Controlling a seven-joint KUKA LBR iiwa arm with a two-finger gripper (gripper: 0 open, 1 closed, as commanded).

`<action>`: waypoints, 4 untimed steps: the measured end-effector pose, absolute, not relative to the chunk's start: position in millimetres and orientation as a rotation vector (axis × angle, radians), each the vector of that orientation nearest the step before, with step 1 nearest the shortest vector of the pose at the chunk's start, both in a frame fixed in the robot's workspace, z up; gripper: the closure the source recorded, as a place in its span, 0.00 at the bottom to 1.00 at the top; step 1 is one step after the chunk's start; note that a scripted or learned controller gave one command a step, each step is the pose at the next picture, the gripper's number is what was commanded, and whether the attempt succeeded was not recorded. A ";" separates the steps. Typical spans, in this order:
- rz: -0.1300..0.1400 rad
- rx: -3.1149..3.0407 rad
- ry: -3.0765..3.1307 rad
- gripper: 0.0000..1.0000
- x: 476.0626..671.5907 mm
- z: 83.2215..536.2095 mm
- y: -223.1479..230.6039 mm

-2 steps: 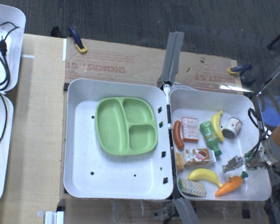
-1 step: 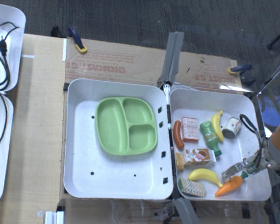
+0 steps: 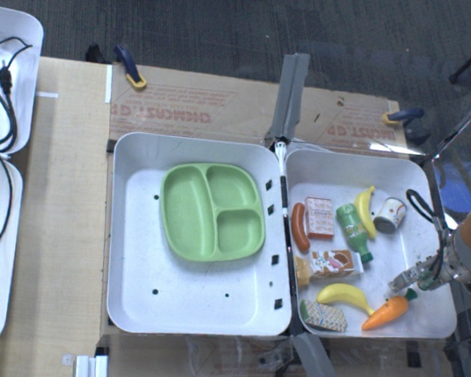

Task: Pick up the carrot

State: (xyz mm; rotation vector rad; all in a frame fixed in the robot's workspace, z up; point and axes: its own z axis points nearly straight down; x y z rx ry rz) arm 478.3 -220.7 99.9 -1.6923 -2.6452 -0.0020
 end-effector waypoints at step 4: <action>-0.001 -1.205 -2.901 0.00 477.8 91.4 -221.5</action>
